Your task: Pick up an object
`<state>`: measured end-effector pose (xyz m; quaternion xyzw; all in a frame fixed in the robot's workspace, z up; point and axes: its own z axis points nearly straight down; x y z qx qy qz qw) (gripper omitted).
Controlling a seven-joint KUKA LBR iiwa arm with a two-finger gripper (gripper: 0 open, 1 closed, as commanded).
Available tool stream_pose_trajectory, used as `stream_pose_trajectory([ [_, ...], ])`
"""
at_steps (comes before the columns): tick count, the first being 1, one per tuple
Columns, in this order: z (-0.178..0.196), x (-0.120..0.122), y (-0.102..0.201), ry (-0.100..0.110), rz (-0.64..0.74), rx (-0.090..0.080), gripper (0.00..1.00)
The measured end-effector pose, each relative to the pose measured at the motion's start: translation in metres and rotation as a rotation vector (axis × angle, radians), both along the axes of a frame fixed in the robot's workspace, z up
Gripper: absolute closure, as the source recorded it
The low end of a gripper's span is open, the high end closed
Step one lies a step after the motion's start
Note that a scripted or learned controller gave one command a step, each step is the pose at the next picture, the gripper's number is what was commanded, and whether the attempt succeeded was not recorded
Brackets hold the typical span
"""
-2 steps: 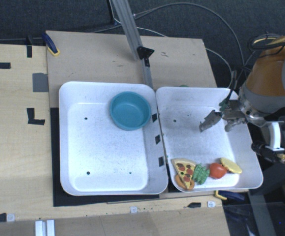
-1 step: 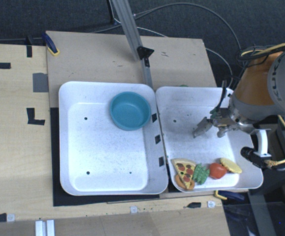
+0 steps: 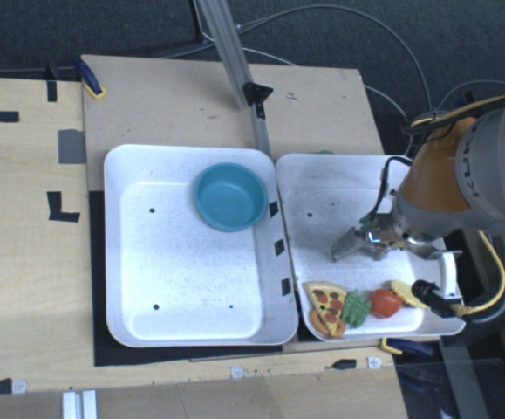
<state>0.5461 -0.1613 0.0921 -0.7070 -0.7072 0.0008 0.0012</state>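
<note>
The arm [image 3: 448, 182] reached in from the right, its orange band above the right bin [image 3: 322, 182], and the fingers [image 3: 344, 250] hung low over the middle of that bin's floor, pointing toward the left. Whether they were released or clenched could not be told from this slant; nothing showed between them.

The things to pick lay in a row along the near edge of the right bin. A slice of toy pizza [image 3: 323, 305] sat at the near left corner, with a small green leafy piece [image 3: 354, 308] touching its right side. Just beside that lay a red tomato-like piece [image 3: 385, 303], and right of it a yellow piece [image 3: 404, 291], partly covered by the arm's black cabling. All four were nearer than the fingers and apart from them.

The left bin [image 3: 147, 269] held a blue bowl [image 3: 229, 195], upright, in its far right corner, close to the wall shared with the right bin. Both bins rested side by side on the bench [image 3: 147, 94], and a grey pole [image 3: 226, 37] slanted down from the far side to the gap between them.
</note>
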Motion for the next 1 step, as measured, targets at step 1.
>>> stream_pose_trajectory([
  [1, -0.0021, 0.0005, -0.0001, -0.004, 0.0, -0.001, 0.0],
])
